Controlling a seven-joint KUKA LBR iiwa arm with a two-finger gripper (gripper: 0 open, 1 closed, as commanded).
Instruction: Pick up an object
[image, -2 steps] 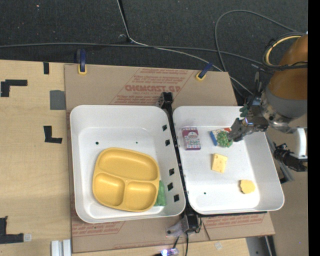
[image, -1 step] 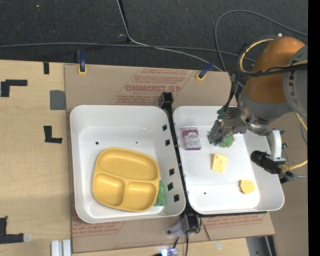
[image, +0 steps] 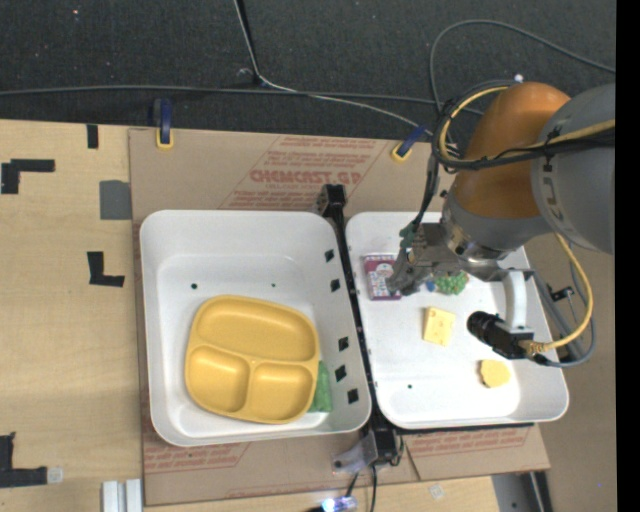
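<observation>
Arm (image: 560, 170) is seen reaching in from the right, bent down over the right bin (image: 470, 412); orange band (image: 505, 135) is turned toward the camera. Wrist is pointed downward at the bin's far-left quarter.

Gripper (image: 408, 272) is positioned low, just beside the purple packet (image: 378, 277), which lies flat against the bin's left wall. Contact cannot be confirmed. Whether the gripper is open or closed cannot be told; nothing is seen held.

Other items noted in the right bin:
- green piece (image: 452, 284), just right of the gripper, toward the far edge
- yellow block (image: 438, 326), near the centre
- small yellow piece (image: 493, 373), toward the near-right corner

Left bin (image: 240, 235): a yellow divided tray (image: 250, 355) is laid toward the near edge, with a green item (image: 322, 388) wedged between it and the right wall.
</observation>
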